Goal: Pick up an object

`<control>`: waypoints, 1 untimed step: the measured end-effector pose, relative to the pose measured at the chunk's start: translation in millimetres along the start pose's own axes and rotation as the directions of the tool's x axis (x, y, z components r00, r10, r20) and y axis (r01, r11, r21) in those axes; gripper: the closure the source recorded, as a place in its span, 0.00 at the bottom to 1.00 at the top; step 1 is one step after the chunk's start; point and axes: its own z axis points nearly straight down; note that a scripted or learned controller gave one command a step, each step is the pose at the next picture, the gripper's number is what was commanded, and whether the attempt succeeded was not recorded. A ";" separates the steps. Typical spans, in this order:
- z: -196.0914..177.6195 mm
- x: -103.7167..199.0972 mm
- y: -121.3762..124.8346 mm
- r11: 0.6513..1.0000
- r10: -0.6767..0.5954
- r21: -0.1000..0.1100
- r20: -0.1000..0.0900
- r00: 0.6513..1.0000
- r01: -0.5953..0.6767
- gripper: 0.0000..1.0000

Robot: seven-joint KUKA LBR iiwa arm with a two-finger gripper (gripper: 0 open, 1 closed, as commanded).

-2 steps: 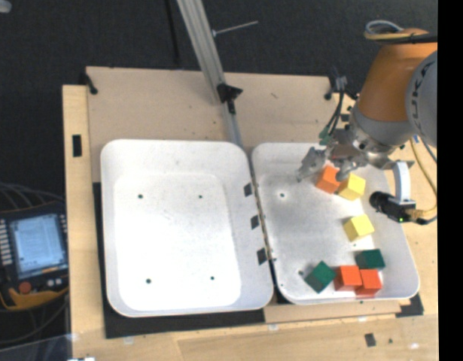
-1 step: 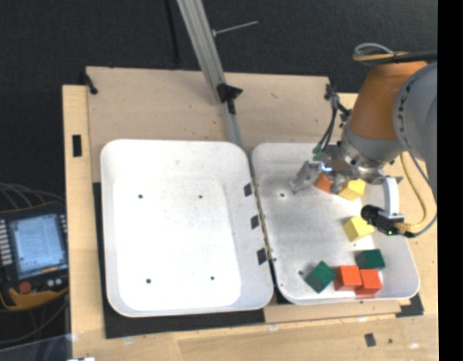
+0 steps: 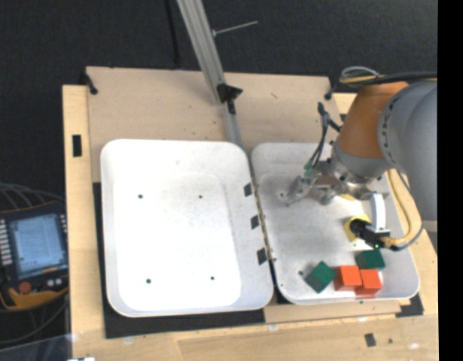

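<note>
Right bin [image 3: 291,164] held 2 green blocks [image 3: 318,276], 2 orange blocks [image 3: 358,278], yellow object [image 3: 357,226] | gripper [image 3: 310,186] overhead, grasp state indiscernible

My arm [image 3: 412,126] looks like smooth grey metal with a glossy orange band [image 3: 363,126]. Both bins, left [image 3: 171,224] and right [image 3: 306,224], seem to be matt white plastic, lightly speckled. The bench [image 3: 141,100] under them is pale, matt wood. The green blocks [image 3: 319,276] and orange blocks [image 3: 359,278] look smooth and matt.
</note>
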 end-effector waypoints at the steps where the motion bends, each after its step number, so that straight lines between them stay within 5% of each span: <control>1: -15.2 0.0 2.5 1.000 0.005 -0.010 -0.001 1.000 -0.005 1.00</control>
